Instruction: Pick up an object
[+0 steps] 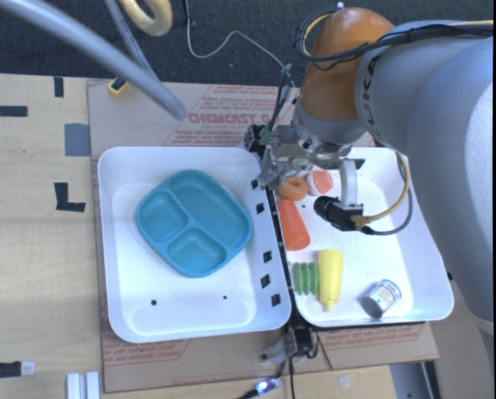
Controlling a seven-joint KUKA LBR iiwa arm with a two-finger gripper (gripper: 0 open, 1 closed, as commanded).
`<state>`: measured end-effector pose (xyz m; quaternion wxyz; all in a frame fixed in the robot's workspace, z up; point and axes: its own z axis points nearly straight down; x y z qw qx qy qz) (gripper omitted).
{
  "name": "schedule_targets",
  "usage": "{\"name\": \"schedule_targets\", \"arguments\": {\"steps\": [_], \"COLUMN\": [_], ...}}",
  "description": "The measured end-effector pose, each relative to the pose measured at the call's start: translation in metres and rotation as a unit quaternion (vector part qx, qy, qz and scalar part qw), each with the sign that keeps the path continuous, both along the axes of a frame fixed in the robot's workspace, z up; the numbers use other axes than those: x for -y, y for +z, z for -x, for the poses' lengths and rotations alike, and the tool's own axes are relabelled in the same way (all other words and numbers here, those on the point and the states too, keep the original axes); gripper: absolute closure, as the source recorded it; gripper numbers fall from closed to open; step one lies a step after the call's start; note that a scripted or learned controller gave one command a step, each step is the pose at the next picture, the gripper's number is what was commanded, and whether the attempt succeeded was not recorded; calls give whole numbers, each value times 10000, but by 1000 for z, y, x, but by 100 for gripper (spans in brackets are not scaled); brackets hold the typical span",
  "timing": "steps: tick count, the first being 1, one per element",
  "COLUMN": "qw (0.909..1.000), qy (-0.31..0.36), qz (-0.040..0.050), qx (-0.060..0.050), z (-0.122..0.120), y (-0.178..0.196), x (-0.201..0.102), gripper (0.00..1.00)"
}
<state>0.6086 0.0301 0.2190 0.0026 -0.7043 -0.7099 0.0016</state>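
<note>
two white bins are counted. the left bin (123, 306) holds one blue divided plate (194, 221). in the right bin (422, 264) are seen one orange carrot (294, 225), one yellow corn (330, 277), one green piece (303, 278), one small can (381, 298). the gripper (293, 173) sits at the carrot's top end; its state cannot be told.

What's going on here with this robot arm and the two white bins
A grey robot arm with an orange band reaches in from the right, its gripper low over the upper left corner of the right white bin. Beneath it lie a small round brownish piece and an orange carrot-shaped toy; whether anything is grasped cannot be told. Further down the bin sit a green ridged piece, a yellow corn-shaped toy and a small silver can. The left white bin holds a blue divided plastic plate.
</note>
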Motion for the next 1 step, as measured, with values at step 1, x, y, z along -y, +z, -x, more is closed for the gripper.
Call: {"name": "schedule_targets", "arguments": {"steps": [1], "qw": [10000], "qy": [-4], "qz": [6], "qx": [-2], "z": [6], "y": [-8], "x": [-52], "gripper": [100]}}
